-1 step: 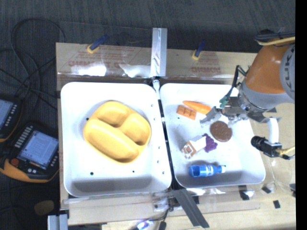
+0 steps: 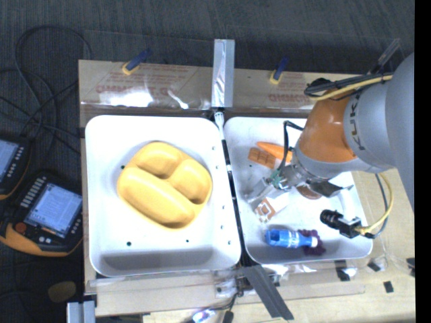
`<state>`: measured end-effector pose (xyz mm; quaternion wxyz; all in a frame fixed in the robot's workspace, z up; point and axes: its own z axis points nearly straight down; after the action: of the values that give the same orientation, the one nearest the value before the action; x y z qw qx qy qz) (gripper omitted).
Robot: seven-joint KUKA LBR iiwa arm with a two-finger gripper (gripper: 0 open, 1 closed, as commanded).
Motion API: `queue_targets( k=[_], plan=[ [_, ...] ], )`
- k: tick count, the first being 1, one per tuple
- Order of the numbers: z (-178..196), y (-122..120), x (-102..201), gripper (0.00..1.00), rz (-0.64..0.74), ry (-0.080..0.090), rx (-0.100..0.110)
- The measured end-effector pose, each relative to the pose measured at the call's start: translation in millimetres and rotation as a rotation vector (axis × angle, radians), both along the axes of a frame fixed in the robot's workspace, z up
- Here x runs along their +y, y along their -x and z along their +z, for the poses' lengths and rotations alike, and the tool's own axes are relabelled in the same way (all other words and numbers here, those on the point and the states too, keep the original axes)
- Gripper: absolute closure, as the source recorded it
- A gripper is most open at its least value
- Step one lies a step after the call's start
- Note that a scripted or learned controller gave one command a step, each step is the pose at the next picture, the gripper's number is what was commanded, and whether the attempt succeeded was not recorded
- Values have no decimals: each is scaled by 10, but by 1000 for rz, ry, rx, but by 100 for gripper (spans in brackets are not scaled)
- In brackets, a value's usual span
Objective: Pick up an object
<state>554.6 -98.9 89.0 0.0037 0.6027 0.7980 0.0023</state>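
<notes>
Nearest to us in the right bin [image 2: 363, 247], a blue bottle [image 2: 288, 238] lies on its side along the near wall, its dark purple cap end pointing right. Just right of it and a little farther back, a small black cylindrical part [image 2: 337, 221] on the arm's yellow cable [image 2: 385, 214] hangs over the bin floor.

Farther in, near the middle of the same bin, we see a small square orange-and-white piece [image 2: 264, 209] lying flat. The gripper [image 2: 273, 184] hangs just above and beside it, reaching leftward from the arm [image 2: 377, 126], whose orange band sits over the bin's right half. We cannot tell how the pincer stands: it is small and blurred against the white floor, and we see nothing clearly gripped in it. A brown round object [image 2: 310, 192] lies partly hidden under the wrist, just right of the gripper.

Toward the far side of the right bin, an orange waffle-patterned block [image 2: 260, 156] lies near the dividing wall, with an orange carrot-shaped piece [image 2: 273, 148] just behind it, the two touching or nearly so.

In the left bin [image 2: 101, 200], a big yellow bun-shaped soft object [image 2: 164, 184] fills the middle, well apart from the gripper.

Left of the bench, on the floor, rests an orange-edged handheld controller with a screen [image 2: 47, 214].
</notes>
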Motion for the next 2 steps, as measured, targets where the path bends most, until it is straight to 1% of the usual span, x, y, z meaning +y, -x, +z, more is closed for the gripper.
queue_targets(
  k=[1,2],
  plan=[
    [123,-583,-20,0,104,-3,9],
    [5,131,-115,0,104,2,-2]
  ],
)
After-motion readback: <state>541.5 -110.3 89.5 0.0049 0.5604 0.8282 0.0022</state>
